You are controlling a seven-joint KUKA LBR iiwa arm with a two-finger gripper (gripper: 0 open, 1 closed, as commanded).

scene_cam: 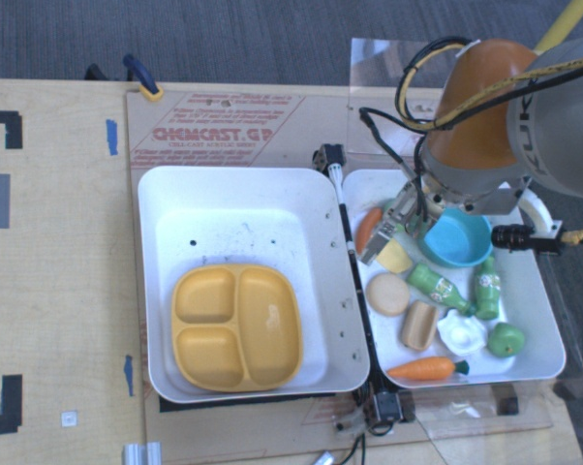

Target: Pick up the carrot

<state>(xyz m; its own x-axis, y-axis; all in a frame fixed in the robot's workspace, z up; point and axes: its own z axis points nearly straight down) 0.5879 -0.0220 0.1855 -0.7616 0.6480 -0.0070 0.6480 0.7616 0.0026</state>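
Lying near bin [553, 352] edge, one carrot [427, 369], two bottles [463, 294]

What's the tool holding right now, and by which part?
Cannot be told. The tool sits low at the right bin's upper left, near a reddish-orange piece. The orange carrot with a green top lies untouched at the bin's near edge.

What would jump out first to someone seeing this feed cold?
The grey arm with its orange band looms over the right bin, its pincer low at the bin's far-left side near a reddish-orange item. That bin is crowded with toy food; the carrot lies alone along its near edge. In the left bin sits a yellow divided plate.
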